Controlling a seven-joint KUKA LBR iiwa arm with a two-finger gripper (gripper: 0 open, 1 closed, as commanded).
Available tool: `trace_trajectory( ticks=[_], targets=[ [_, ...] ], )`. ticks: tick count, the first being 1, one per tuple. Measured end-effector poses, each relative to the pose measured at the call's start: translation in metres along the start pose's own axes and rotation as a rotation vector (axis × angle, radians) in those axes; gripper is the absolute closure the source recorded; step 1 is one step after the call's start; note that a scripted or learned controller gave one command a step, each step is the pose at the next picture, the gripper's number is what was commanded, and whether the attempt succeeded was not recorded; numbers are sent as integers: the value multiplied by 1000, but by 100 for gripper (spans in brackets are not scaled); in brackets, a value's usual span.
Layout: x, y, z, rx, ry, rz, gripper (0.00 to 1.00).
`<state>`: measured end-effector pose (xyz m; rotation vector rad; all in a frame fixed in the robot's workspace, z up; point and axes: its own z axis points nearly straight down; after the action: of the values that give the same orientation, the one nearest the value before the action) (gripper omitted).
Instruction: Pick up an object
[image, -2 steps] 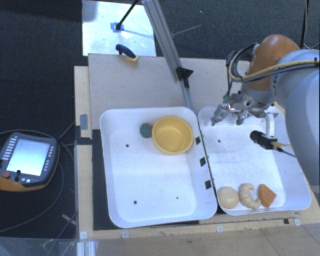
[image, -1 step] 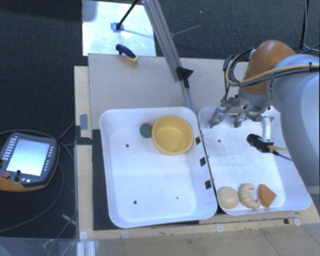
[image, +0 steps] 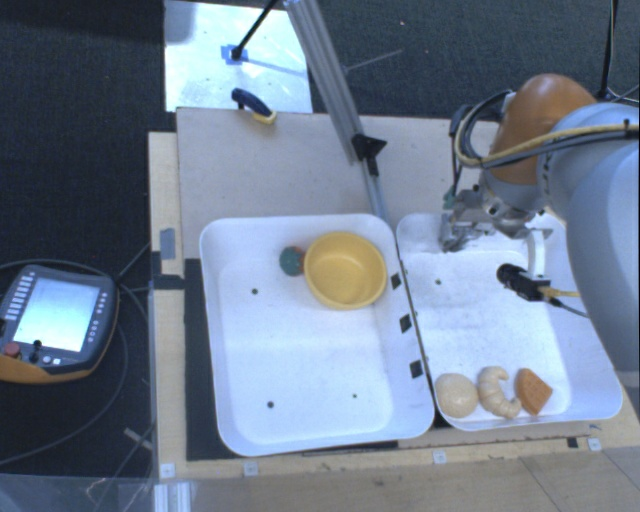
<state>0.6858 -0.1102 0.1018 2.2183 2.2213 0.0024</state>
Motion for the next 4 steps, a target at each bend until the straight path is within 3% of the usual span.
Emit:
trace_trajectory(
  ticks=[1,3,4],
  targets=[
    [10,4,-54,-2,0,0,100],
    [1,5,-153,-2,0,1,100],
    [50,-7,-157,1,1,-3,100]
  ],
)
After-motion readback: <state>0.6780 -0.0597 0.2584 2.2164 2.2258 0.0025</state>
